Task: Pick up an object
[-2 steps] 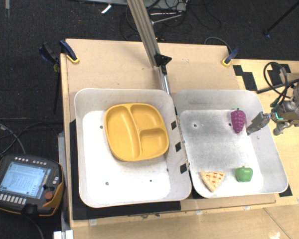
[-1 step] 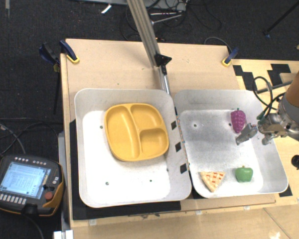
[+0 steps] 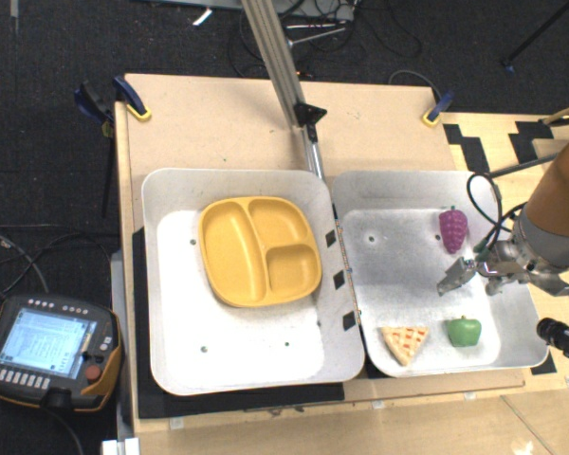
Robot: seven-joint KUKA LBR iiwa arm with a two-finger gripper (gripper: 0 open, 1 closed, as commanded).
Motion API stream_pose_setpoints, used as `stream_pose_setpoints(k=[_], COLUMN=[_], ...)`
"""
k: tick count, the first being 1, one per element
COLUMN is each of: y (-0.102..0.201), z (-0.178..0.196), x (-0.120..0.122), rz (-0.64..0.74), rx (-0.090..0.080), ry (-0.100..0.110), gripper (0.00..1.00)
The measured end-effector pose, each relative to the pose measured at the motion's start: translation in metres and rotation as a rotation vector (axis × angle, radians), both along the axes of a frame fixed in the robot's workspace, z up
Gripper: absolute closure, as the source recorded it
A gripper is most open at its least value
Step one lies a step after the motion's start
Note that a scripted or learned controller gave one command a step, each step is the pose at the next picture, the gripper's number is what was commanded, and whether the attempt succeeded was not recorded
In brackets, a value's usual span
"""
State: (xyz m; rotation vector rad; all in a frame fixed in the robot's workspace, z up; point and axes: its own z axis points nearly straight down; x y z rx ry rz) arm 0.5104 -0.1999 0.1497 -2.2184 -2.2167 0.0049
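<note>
Three toys lie in the right bin (image 3: pixel 379 207): purple grapes (image 3: pixel 452 227), green pepper (image 3: pixel 465 332), pizza slice (image 3: pixel 404 342). Hand (image 3: pixel 465 275), fingers spread and pinching nothing, hovers between grapes and pepper, seemingly positioned for descent onto either.

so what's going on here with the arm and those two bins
A robot arm reaches in from the right over the right bin. Its gripper hangs over the bin floor between the purple grapes and the green pepper, with nothing between its fingers. A waffle slice lies near the front edge. The left bin holds a yellow divided plate. Nothing is picked up yet.
</note>
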Motion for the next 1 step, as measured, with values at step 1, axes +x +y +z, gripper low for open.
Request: stream_pose_setpoints(k=[1], y=[0.0009], z=[-0.0533], x=[-0.0007], rz=[0.001], rx=[0.000], ry=[-0.002], gripper=[0.00])
